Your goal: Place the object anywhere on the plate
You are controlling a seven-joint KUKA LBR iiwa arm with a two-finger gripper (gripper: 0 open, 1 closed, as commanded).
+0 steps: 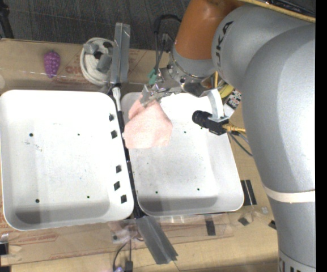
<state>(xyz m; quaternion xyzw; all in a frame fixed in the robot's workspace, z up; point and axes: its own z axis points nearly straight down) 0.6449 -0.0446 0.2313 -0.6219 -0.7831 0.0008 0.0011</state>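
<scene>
The object, a soft pale pink piece that looks like cloth or a foam-like lump, hangs over the far left corner of the right bin, just beside the divider where the two bins meet. Its top edge runs up into the hand, which sits directly above it; the metal fingers appear pinched on that upper edge, so the hand looks closed and gripping the object, with the bulk of it drooping below.

No plate is recognisable anywhere near the right bin, so where the drop should happen is unclear. The left bin, on the other side of the divider, carries only small dark marks on its floor.

On the desk beyond the left bin lie a small purple thing and a white coil-like item.

The main risk, as I judge it, is the hold: only an edge is pinched, and a limp piece can slip out during travel. It also hangs close to the divider, so a sideways move from the right bin could drag it across the rim and pull it free.
</scene>
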